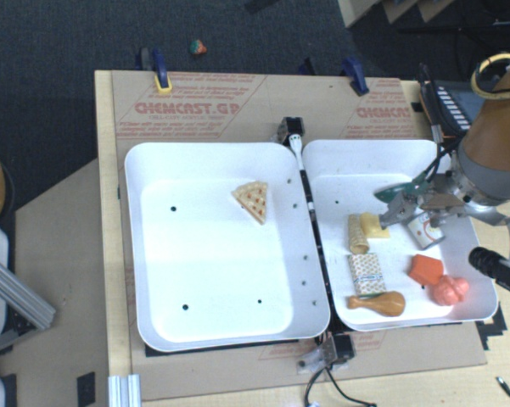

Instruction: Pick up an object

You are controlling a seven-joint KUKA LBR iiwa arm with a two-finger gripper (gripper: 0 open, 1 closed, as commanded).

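Corn cob [358, 233] lies just left of the claw [389, 207] — fingers spread, gripping nothing — in the right bin [356, 155].

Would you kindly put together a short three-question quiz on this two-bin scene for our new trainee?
1. True or false: the waffle wedge lies in the left bin.
2. Which item sits nearest the front rim of the right bin?
A. the drumstick
B. the waffle wedge
C. the blue clamp
3. Fill in: the pincer hangs above the ___ bin.

Key
1. True; it is the one food item lying there.
2. A; the drumstick lies along the front rim, below the patterned packet.
3. Right; it hangs above the bin's upper middle, close to the yellow piece, with nothing visibly between its fingers.
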